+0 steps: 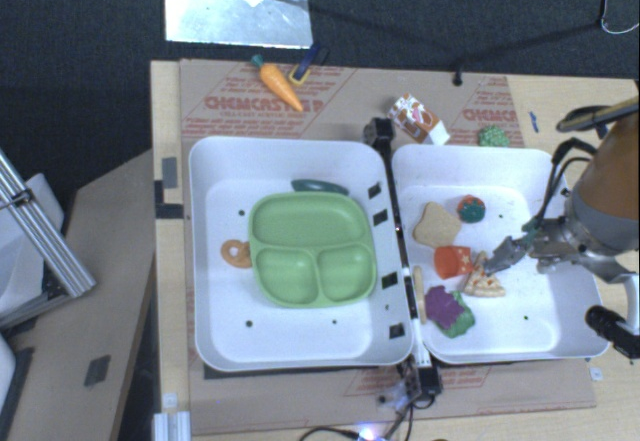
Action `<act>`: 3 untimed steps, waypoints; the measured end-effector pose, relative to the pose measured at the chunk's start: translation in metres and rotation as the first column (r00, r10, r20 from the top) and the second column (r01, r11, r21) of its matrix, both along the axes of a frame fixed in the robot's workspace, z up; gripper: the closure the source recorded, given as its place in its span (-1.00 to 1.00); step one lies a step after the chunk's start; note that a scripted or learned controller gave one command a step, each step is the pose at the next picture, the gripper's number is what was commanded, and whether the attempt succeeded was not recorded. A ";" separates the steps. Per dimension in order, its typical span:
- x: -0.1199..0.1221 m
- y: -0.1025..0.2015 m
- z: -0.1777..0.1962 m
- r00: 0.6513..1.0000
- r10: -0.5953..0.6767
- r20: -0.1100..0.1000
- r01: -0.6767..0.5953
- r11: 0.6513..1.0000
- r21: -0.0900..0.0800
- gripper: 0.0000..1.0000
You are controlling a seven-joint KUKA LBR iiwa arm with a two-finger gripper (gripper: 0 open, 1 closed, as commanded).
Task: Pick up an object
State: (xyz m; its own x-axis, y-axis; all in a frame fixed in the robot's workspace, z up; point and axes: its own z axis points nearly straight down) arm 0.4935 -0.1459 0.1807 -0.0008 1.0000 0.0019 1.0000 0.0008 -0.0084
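Reaching in from the right, the grey arm's two-finger gripper (497,260) sits low in the right shallow white bin (530,334), its tip touching the small pizza-slice toy (484,283); how its jaws stand I cannot tell. Just beside lie an orange-red block (452,260), a tan bread-shaped piece (436,225) and purple-green toy grapes (449,311). The left white bin (215,229) holds a green divided plastic plate (308,249)

Right bin (530,334): toys clustered at its left-center, lower-right floor open. Left bin (215,329): green tray (310,249) fills center, margins free.
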 end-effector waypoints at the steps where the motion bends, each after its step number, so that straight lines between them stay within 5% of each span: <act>1: 0.002 0.000 0.004 1.000 0.002 0.009 -0.002 1.000 -0.002 -1.00; 3: -0.002 0.006 -0.092 1.000 0.000 0.005 0.000 1.000 0.000 -1.00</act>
